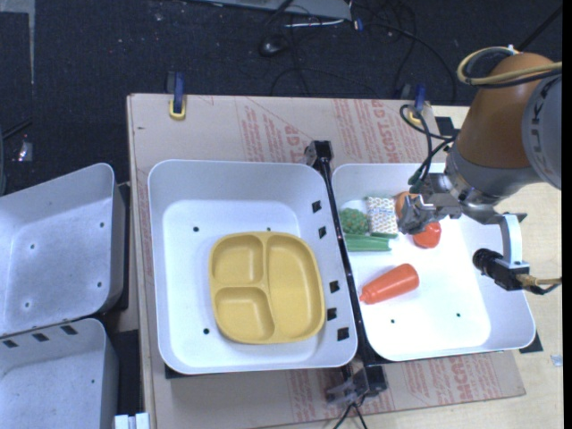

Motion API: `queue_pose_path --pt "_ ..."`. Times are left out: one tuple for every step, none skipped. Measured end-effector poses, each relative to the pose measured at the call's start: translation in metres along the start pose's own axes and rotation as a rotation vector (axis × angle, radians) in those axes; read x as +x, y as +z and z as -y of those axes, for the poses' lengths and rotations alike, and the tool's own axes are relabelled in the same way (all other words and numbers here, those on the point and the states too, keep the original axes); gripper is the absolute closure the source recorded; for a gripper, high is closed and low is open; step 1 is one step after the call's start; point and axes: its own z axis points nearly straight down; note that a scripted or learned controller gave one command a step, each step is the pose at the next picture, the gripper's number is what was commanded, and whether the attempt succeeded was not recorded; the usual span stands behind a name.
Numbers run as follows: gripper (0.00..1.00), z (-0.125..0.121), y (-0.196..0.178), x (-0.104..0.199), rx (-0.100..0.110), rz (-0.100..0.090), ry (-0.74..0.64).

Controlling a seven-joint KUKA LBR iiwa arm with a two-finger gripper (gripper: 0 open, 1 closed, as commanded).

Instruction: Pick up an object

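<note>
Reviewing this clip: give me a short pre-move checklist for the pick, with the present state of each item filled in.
1. Gripper sits over the right bin: ok.
2. Target under it is identifiable: cannot tell; a small red object lies right beside it.
3. Something held between the fingers: cannot tell.
4. Orange carrot lies apart from the gripper, free to grasp: ok.
5. Green items crowd the divider wall, hard to approach: not ok.
6. Yellow divided plate rests flat in the left bin: ok.
</note>
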Motion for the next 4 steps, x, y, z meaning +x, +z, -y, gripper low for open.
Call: queue_pose_path --pt "1.00 0.008 -0.015 0.055 0.001 -0.003 -0.006" --pt "1.00 0.026 -0.026 0.102 0.002 -0.003 -0.005" --pt "1.00 0.036 -0.015 0.157 0.004 -0.002 -0.006" --pt "1.00 0.048 -0.014 0.193 0.004 -0.002 -0.005"
